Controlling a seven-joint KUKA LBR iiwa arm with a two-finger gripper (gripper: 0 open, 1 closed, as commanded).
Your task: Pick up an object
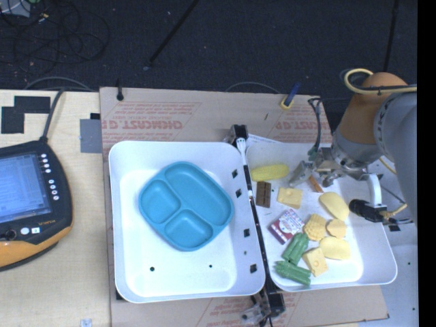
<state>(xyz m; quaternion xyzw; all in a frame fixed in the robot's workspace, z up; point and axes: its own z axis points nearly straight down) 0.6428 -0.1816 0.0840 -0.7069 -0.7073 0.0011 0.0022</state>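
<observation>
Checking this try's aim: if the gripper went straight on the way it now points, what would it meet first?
The gripper points down and leftward into the right bin. It would probably meet the yellow cheese wedge first, or bare bin floor beside it; depth is unclear from above.

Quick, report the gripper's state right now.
Gripper: down over the right bin, near the cheese wedge; whether it is open, closed or holding anything cannot be told.

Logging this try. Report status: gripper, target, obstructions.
Gripper low over the right bin, upper end; nothing visibly held. Nearest: cheese cube and corn, both loose. Toy food crowds the bin; blue tray alone in the left bin.
</observation>
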